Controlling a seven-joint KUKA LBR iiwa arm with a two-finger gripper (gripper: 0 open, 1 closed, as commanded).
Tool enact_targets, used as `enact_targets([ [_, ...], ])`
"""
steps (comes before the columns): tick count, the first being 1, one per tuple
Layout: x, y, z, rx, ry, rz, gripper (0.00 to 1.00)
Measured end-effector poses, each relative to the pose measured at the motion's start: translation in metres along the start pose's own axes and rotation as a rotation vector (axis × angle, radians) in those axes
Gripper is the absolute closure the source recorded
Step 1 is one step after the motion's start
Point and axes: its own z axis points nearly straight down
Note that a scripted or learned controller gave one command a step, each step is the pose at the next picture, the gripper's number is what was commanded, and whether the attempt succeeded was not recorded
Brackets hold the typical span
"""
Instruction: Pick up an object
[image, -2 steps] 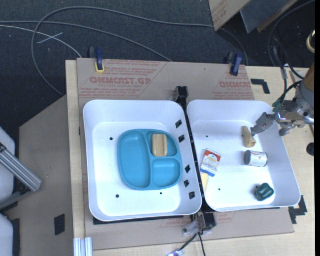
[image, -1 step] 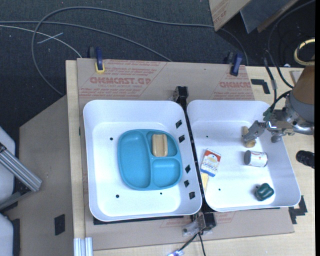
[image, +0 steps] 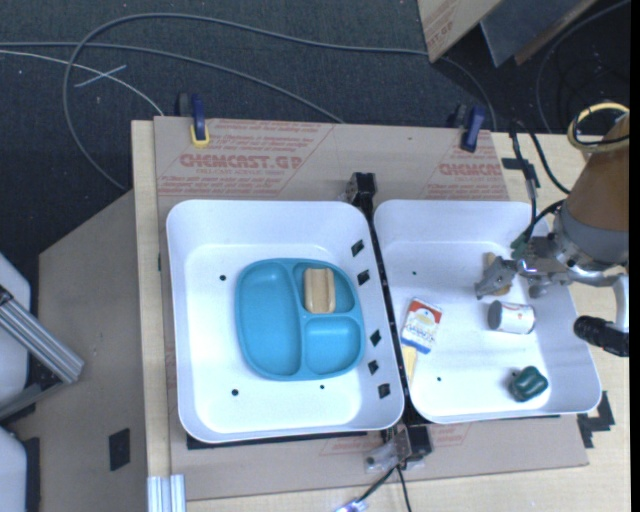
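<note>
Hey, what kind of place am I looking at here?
Most likely a robotics lab test bench. Two white bins sit side by side on a clamped board, loose cables run over the dark floor, and a robot arm reaches in over small items such as a green object.

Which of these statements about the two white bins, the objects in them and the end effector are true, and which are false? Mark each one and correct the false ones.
1. The blue divided tray lies in the left bin. True.
2. The tan block sits in one of the tray's compartments. True.
3. The green object lies in the left bin. False: it lies in the right bin, near its front right corner.
4. The end effector hovers over the blue tray. False: it is over the right bin, by the small white cylinder.
5. A small printed packet lies in the right bin. True.
</note>
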Motion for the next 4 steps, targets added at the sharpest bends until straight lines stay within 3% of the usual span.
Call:
enact_targets([
  [1,-0.006,-0.006,0.059,0.002,0.000,0.001,0.00],
  [2,-0.006,-0.004,0.044,-0.005,-0.001,0.000,1.00],
  [4,-0.004,0.001,-0.062,-0.011,-0.004,-0.001,1.00],
])
